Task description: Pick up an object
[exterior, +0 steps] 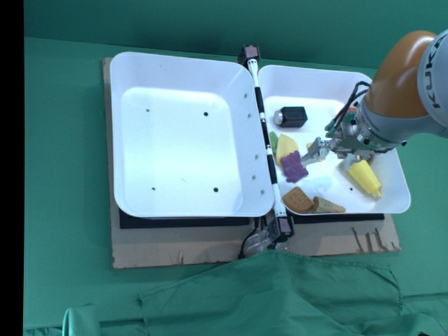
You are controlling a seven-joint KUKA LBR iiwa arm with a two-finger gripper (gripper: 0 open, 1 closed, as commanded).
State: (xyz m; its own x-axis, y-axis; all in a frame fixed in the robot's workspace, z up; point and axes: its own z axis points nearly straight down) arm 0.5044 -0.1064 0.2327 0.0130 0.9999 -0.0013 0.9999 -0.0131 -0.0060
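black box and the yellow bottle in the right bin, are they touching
Apart. The camera view shows the black box near the right bin's far side and the yellow bottle toward its near right corner, with bare white bin floor and the arm's wrist between them.

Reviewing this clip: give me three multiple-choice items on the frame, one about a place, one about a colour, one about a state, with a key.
1. Where does the black box lie?
A. right bin, far part
B. left bin, middle
C. on the green cloth

2. What colour is the toy just beside the gripper?
A. red
B. purple
C. blue

3. How is the yellow bottle placed?
A. standing upright
B. hanging from the arm
C. lying on its side on the bin floor

Key: 1 A, the box sits in the right bin near its far wall. 2 B, the toy next to the gripper is purple. 3 C, the bottle lies flat below the wrist.
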